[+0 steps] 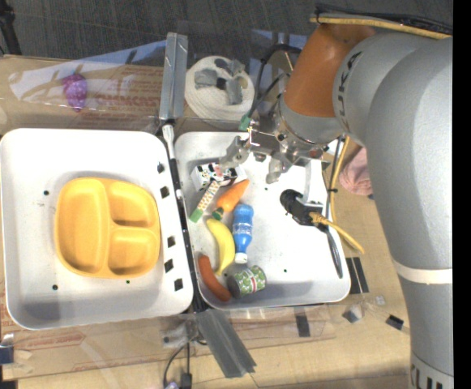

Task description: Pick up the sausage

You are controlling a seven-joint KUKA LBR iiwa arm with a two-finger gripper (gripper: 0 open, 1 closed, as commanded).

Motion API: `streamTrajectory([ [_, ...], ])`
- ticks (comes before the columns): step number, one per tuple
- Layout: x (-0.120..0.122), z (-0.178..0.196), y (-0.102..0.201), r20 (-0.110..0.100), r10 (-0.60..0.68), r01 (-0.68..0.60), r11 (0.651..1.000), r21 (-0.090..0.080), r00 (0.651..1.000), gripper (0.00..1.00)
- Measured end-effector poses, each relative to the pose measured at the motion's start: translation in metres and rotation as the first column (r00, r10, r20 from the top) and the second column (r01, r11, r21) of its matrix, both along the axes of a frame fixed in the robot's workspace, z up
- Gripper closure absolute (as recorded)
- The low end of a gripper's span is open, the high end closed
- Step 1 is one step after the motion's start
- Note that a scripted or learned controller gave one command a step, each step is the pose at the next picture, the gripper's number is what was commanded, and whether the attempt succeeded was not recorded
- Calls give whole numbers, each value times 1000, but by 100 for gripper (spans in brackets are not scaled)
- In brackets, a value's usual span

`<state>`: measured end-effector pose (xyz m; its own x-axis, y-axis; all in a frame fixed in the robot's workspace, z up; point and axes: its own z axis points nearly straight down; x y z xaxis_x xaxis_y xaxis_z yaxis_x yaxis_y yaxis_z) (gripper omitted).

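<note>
- I see the jaws (255, 154) hanging over the right bin's (316, 286) far end; I cannot tell their state.
- The sausage (211, 278) lies at the near-left corner, beside the banana (221, 245) and can (247, 281).

Grey arm (397, 136) (orange-banded wrist) low, reaching from right.

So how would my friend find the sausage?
Look in the right white bin, down at its near left corner. The sausage lies there, just below the yellow banana and beside the green can. It is the only reddish-brown, stubby thing.
</note>
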<state>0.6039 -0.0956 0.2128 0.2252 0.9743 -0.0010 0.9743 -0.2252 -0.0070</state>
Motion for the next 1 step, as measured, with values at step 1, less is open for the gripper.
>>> streamTrajectory([
  [1, 3, -99, -2, 1, 113, -113, 994, 0, 994, 0],
])
